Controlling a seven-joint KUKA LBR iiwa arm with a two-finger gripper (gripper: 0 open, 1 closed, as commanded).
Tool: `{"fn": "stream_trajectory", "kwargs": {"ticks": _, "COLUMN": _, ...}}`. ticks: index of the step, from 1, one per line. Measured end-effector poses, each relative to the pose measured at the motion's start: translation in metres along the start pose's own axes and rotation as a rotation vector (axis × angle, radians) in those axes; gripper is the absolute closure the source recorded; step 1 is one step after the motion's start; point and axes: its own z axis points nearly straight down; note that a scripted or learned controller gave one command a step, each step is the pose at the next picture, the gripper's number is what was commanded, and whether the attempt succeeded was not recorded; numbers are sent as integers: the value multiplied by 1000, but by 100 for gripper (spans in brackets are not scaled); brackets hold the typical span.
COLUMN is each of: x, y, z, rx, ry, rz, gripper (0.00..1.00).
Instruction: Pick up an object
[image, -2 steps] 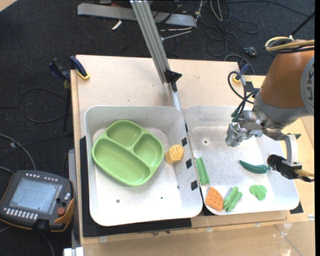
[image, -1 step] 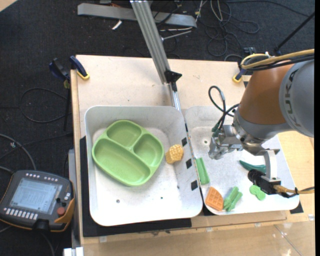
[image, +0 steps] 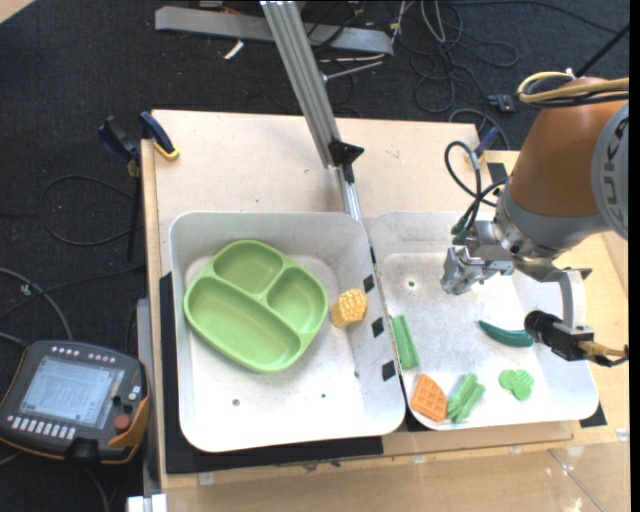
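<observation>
My gripper (image: 458, 280) hangs over the upper middle of the right bin (image: 420, 232), above bare bin floor. Nothing shows between its fingers. Below it in that bin lie a green stick (image: 404, 341), a dark green curved pod (image: 506, 334), an orange waffle-like piece (image: 430, 397), a green bundle (image: 464, 396) and a small light green leafy piece (image: 517, 382). In the left bin (image: 260, 420) sit a green divided plate (image: 256, 302) and a yellow corn piece (image: 349, 307) beside its right edge.
A slanted metal pole (image: 312, 85) rises from the seam between the bins. A blue and yellow clamp (image: 158, 135) sits at the bench's back left corner. A teach pendant (image: 72, 395) lies on the floor at left. Cables trail behind the bench.
</observation>
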Motion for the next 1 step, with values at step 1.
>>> {"fn": "stream_trajectory", "kwargs": {"ticks": 1, "x": 17, "y": 20, "z": 24, "rx": 5, "ry": 1, "rz": -6, "gripper": 100}}
